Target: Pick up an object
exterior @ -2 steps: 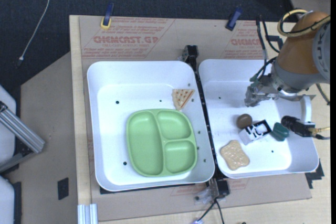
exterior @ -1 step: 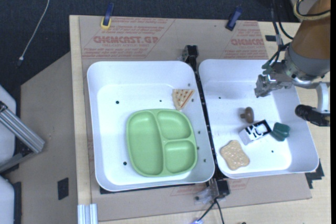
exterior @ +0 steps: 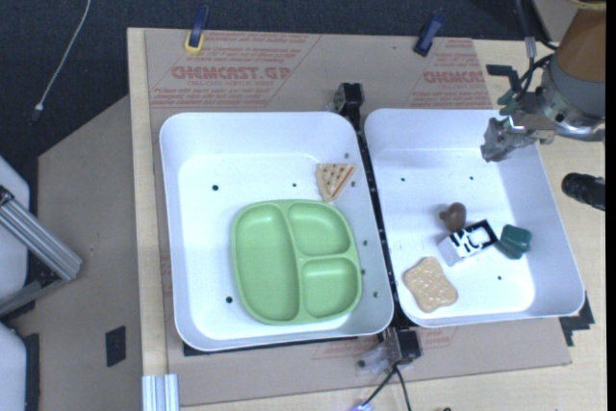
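In the right bin (exterior: 423, 144) lie a slice of toast (exterior: 429, 284), a brown lump (exterior: 452, 215), a white and black block (exterior: 467, 242) and a teal piece (exterior: 513, 241). The left bin (exterior: 197, 159) holds a green divided plate (exterior: 295, 260) and a waffle-patterned wedge (exterior: 334, 179) near its right wall. My gripper (exterior: 499, 141) hangs over the right bin's far right corner, well above and behind the objects, with nothing seen in it.
Both bins rest on a cardboard-covered board (exterior: 289, 67) held by blue clamps (exterior: 197, 29) at the back. A black clip (exterior: 348, 97) sits between the bins at the far edge. Cables and an orange-banded arm (exterior: 582, 53) stand at the right.
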